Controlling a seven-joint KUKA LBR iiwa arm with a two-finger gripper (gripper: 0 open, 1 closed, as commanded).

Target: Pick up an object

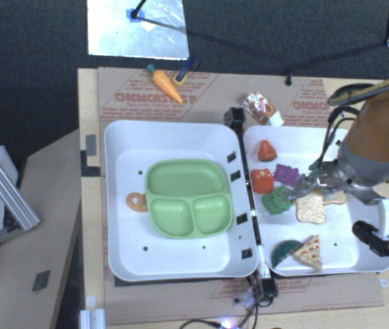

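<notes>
Right bin [369,262] — holds red pieces [263,180], purple grapes [287,175], green broccoli [275,200], tan cookie [310,209], pizza slice [308,251]. Gripper [302,188] low between grapes, broccoli and cookie; whether open or closed cannot be told. Left bin [122,184] — green divided plate [184,197], small pretzel [136,202] beside it. Carrot [166,85] on worktop [122,91], far side.

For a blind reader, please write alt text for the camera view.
The gripper reaches from the right into the right bin, low among toy foods beside a green broccoli. The left bin holds a green tray and a pretzel.
</notes>
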